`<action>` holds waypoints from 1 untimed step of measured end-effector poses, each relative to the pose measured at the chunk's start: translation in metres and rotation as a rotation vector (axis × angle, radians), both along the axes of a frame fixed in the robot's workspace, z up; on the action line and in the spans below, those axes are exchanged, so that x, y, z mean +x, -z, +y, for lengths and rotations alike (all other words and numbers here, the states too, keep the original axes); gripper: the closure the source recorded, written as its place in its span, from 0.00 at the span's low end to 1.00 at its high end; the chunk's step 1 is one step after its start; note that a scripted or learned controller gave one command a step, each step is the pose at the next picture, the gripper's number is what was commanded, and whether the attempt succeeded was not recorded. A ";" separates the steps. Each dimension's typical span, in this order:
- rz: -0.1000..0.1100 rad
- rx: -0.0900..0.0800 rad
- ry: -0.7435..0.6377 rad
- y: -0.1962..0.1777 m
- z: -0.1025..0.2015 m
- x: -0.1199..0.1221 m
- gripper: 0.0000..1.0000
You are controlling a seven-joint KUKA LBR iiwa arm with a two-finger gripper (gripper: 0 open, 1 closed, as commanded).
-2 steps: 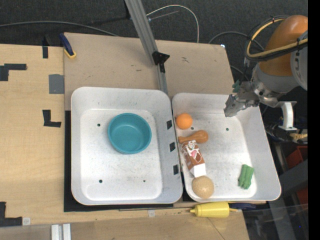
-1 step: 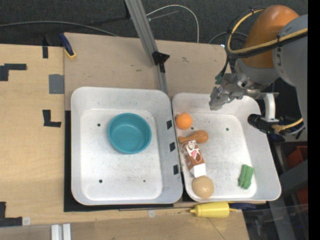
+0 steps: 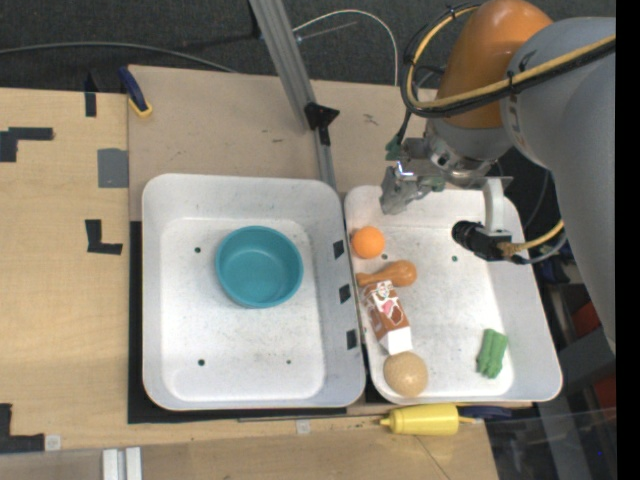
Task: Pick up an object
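My gripper hangs over the far left corner of the right bin, above and slightly right of an orange ball. Nothing shows between its fingers. Below the ball lie a brown pear-shaped piece, a small red and white carton and a tan ball, all along the bin's left side. A green block rests near the bin's near right corner.
A teal bowl sits in the left bin. A yellow bottle lies on the bench just in front of the right bin. A grey pole slants up behind the bins. Black cables hang over the right bin.
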State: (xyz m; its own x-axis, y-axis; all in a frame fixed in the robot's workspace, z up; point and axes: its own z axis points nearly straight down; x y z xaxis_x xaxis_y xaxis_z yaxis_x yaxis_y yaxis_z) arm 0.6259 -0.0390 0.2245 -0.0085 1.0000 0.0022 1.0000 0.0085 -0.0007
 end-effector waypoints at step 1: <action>0.001 -0.001 0.002 0.000 0.048 0.001 1.00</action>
